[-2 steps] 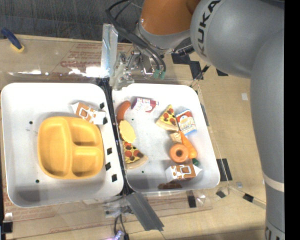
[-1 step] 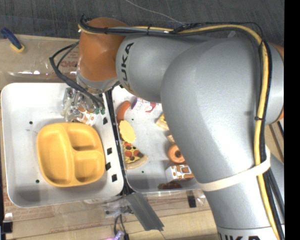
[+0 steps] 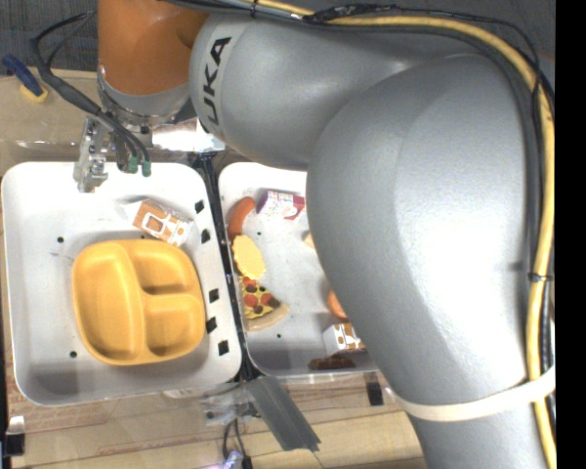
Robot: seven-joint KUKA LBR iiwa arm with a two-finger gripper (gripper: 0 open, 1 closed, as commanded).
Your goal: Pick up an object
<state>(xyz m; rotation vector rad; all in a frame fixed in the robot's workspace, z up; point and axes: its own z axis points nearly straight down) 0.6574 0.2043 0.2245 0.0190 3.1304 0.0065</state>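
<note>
The claw point(image 3: 90, 164) hangs at the far left corner of the left bin point(image 3: 20, 262), by its rim; whether it is open or closed, I cannot tell. A yellow divided tray point(image 3: 137, 299) fills the bin's middle, an orange-and-white packet point(image 3: 161, 223) just beyond it. The right bin point(image 3: 273, 355) holds a pizza slice point(image 3: 259, 306), a yellow piece point(image 3: 247, 257) and a sausage point(image 3: 239, 215), crowded along the shared wall under the arm point(image 3: 410, 213).

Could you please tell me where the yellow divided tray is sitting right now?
The yellow tray lies in the left bin, filling most of its floor, just below a small orange-and-white packet and left of the divider between the bins.
</note>
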